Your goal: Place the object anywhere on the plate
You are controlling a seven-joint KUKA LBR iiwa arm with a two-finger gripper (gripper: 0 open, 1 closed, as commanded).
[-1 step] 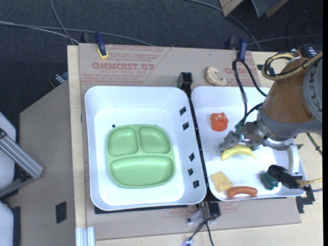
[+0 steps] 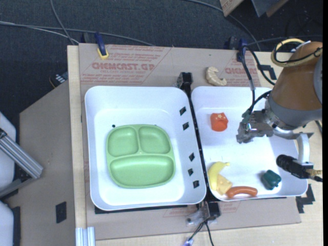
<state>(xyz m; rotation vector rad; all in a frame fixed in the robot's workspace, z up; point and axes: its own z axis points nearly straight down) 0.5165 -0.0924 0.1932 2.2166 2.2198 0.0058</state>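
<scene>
Gripper (image 2: 249, 132) hangs over the right bin (image 2: 287, 99), finger state indeterminate. Red object (image 2: 219, 121) lies just beside it, apart. Plate (image 2: 140, 155) sits in the left bin. Risk: descent misses sideways, nudging it away.

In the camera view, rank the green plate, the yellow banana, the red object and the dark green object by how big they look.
Largest to smallest:
green plate
yellow banana
red object and dark green object, which look about alike.
</scene>
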